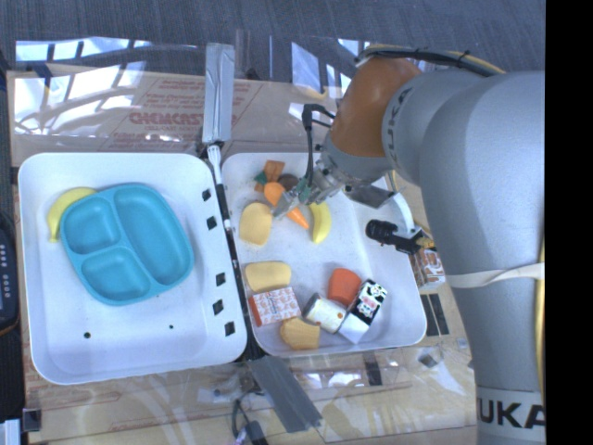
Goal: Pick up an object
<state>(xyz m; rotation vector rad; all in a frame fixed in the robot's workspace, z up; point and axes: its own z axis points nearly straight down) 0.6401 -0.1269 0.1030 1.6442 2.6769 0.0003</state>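
Arm's in over the right bin (pixel 408 318) now, gripper (pixel 298 196) down at the far edge, right among the carrot (pixel 297 217), the small banana (pixel 321 222) and an orange block (pixel 272 169). Whether its tips are spread or pinched, I cannot tell from here; nothing visibly caught. It's crowded there, so that cluster looks like the target. Bread slice (pixel 267 274), cow-print carton (pixel 368 304) and can (pixel 325 313) sit near the front edge. Left bin (pixel 46 341) holds the blue divided plate (pixel 128 241)
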